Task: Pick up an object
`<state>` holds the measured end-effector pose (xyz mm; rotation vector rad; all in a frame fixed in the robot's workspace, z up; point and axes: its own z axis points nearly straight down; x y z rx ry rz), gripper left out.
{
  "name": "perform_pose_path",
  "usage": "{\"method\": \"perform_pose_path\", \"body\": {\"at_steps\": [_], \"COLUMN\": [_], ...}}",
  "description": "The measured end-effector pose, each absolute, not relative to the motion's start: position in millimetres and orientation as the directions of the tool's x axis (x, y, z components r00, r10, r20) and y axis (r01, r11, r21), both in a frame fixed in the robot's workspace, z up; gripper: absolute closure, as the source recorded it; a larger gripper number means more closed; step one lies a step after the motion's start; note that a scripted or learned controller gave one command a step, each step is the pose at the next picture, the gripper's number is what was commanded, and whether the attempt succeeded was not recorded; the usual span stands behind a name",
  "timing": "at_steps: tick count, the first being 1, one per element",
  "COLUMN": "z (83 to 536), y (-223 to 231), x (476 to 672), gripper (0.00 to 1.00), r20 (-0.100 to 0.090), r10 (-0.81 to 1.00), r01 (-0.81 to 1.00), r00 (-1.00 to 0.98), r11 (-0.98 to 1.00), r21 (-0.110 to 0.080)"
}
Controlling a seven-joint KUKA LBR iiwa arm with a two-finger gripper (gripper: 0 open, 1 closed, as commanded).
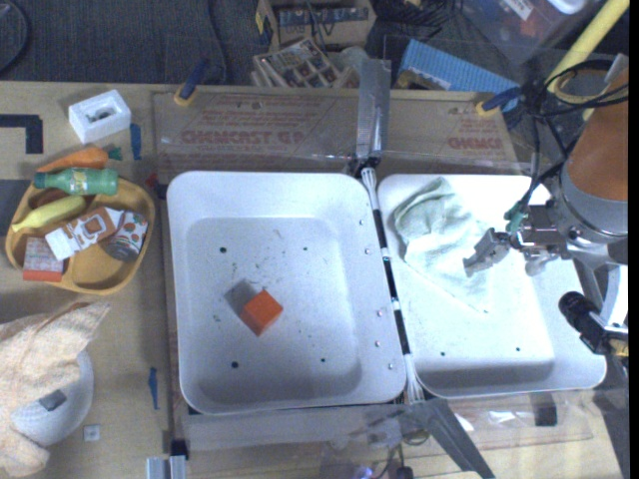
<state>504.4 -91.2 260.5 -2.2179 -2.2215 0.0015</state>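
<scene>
Gripper (486, 250) hangs over the right bin (499, 352) at the pale cloth (431, 223), its grip hard to read and nothing visibly caught, so it may snag fabric while the orange block (264, 311) sits untouched in the left bin (200, 218).

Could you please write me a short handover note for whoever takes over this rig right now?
Gripper: hovering low over the right bin, at the edge of the pale green cloth; nothing visible between its fingers, and I cannot tell if they are open or shut.
Things: the cloth lies crumpled in the right bin's far-left corner. An orange block sits alone in the left bin.
Done: nothing picked up yet.
Left: grasp an object, probably the cloth as it is nearest, and lift it.
</scene>
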Motion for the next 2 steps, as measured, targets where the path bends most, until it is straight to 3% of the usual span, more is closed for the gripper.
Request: {"method": "perform_pose_path", "body": {"at_steps": [1,2], "z": [253.9,96.4], "y": [-130.6,-121.4], "x": [567.0,636.6], "gripper": [0.00,0.00], "r20": [-0.001,0.000], "r10": [0.968,0.969], "r01": [0.968,0.969], "r00": [0.250,0.247], "r11": [-0.250,-0.247], "r21": [0.003,0.005]}}
